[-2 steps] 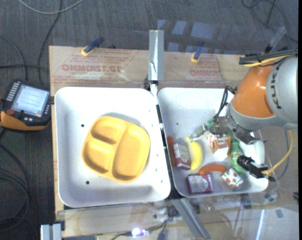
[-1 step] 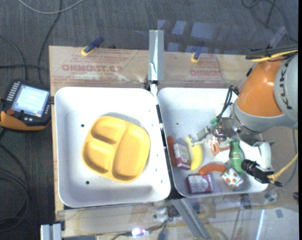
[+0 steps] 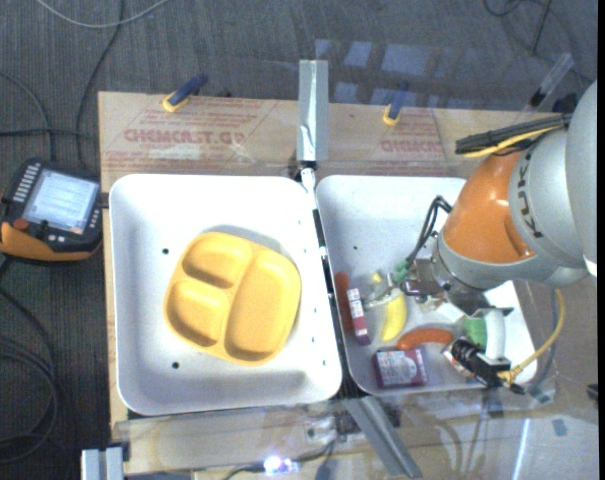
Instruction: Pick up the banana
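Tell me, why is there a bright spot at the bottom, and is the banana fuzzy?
Camera view: the bright spot looks like a small light glaring below the bins. The banana looks soft and small, partly shaded by the arm. The yellow tray is evenly lit.

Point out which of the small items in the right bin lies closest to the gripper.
The yellow curved banana, directly beside the gripper; the purple rectangular packet and orange carrot-shaped piece lie nearer the bin's front edge.

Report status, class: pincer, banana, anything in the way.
Pincer low in right white bin, grip unclear. Curved yellow banana beside it. Red stick-shaped packet and orange carrot-like piece crowd it.
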`<state>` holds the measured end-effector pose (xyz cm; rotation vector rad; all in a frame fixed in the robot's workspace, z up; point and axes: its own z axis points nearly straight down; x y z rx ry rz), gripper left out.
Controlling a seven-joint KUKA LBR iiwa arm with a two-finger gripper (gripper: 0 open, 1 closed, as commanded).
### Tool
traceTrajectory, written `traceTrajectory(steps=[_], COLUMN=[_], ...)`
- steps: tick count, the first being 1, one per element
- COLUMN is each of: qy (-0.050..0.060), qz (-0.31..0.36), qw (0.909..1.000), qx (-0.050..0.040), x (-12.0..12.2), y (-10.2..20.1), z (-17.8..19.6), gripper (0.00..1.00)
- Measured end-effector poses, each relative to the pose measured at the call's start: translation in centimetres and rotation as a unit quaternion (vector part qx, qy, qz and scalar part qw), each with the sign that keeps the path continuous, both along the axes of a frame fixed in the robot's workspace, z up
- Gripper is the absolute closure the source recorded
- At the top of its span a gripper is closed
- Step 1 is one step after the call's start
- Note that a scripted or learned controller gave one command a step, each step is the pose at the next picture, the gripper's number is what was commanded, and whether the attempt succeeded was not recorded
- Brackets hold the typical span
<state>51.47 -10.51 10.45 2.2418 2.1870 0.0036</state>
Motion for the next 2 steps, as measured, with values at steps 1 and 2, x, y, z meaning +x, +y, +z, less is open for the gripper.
traceTrajectory(steps=[1,2], qy=[0.004,0.005], qz=[0.002,-0.062], qw=[1.0,0.9981], qx=[0.0025,0.0009], x=[-0.1,5.1], y=[0.2,2.7], z=[0.6,10.4], gripper=[1.0,1.0])
